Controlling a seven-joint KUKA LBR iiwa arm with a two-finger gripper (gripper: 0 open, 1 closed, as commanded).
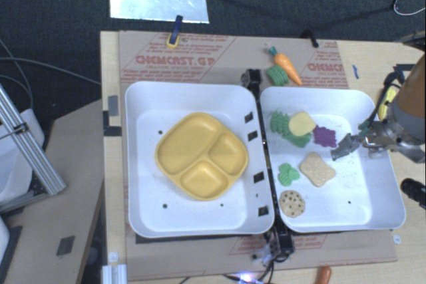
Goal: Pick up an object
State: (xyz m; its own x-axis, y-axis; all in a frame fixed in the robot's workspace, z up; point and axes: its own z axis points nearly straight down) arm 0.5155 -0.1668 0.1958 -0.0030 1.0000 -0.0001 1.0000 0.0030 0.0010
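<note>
The right bin [373,206] holds several toy foods: a green leafy piece [282,126] with a yellow piece [302,123] on it, a purple piece [325,136], a slice of toast [317,169], a small green piece [288,174] and a cookie [291,203]. My gripper [341,150] reaches in from the right and hangs over the middle of this bin. It sits just right of the purple piece and above-right of the toast. Nothing shows in its grasp.
The left bin [143,116] holds a yellow divided plate [202,155]. A toy carrot [287,64] and a green piece [277,76] lie on the cardboard behind the right bin. A black divider [263,143] runs between the bins.
</note>
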